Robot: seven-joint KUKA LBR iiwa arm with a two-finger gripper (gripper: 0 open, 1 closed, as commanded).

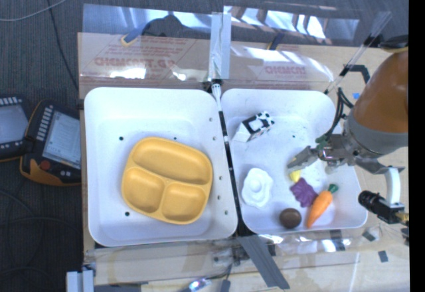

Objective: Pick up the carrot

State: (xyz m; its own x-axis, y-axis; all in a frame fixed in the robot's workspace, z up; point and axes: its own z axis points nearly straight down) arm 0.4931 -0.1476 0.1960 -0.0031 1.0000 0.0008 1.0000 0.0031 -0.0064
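Carrot [320, 208], tapered and bright orange with a green tuft, lies in the right bin [279, 101] near its front corner, just beside a knobbly purple piece [303, 191] and a round brown ball [290, 218]. A glossy white blob [256, 187] sits further left. Over in the left bin [106, 111], a smooth yellow divided tray [167, 179]. The grey arm reaches in from the right, pincer [304, 158] spread open, gripping nothing, above the purple piece.

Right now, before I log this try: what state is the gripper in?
Gripper: open, holding nothing, above the right bin; the carrot lies apart from it.
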